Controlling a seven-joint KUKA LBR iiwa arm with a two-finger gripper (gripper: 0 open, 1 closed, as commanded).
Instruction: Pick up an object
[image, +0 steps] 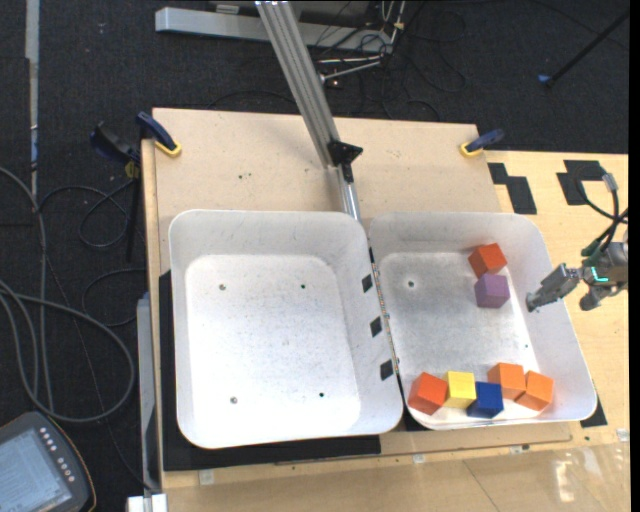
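- The gripper (548, 291) is poking in from the right, sitting just over the right rim of the right bin (560, 330).
- Most of the arm is getting cut off by the edge, so only a small grey bit with some wires is showing.
- The gripper is tiny and blurry here, and I cannot tell if it is open or closed.
- Nothing is sitting in the gripper that I can see.
- An orange block (487, 259) is lying near the back of the right bin, and a purple block (491, 291) is touching it, just in front.
- The purple block is near the gripper but apart from it.
- Along the front wall, more blocks are crowding together: an orange one (429, 392), a yellow one (460, 386), a blue one (487, 399), and two more orange ones (509, 378) (538, 389).
- Those front blocks are partly hiding one another.
- The left bin (200, 250) is sitting right beside the right one, touching it.
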